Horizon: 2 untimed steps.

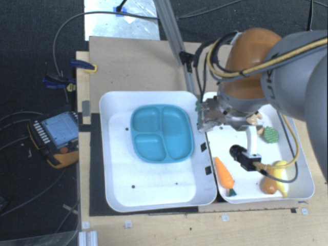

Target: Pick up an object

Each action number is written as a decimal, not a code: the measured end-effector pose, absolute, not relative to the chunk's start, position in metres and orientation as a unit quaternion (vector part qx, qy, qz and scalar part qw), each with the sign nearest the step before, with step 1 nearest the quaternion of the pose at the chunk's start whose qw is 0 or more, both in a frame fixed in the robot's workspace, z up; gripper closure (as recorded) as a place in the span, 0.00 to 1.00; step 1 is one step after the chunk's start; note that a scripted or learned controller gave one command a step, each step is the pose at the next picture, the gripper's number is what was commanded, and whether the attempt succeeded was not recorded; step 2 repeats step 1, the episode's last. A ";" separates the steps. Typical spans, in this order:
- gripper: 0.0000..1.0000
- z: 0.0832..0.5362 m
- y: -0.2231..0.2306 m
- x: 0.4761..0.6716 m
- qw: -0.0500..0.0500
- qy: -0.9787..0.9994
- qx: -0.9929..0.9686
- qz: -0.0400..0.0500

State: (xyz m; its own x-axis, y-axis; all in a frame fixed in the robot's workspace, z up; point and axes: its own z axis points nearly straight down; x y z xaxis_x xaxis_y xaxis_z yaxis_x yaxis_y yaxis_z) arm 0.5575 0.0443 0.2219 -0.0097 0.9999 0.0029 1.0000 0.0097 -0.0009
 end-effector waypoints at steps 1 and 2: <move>1.00 0.231 0.079 0.525 0.001 -0.710 -0.704 0.000; 1.00 0.231 0.079 0.525 0.001 -0.710 -0.704 0.000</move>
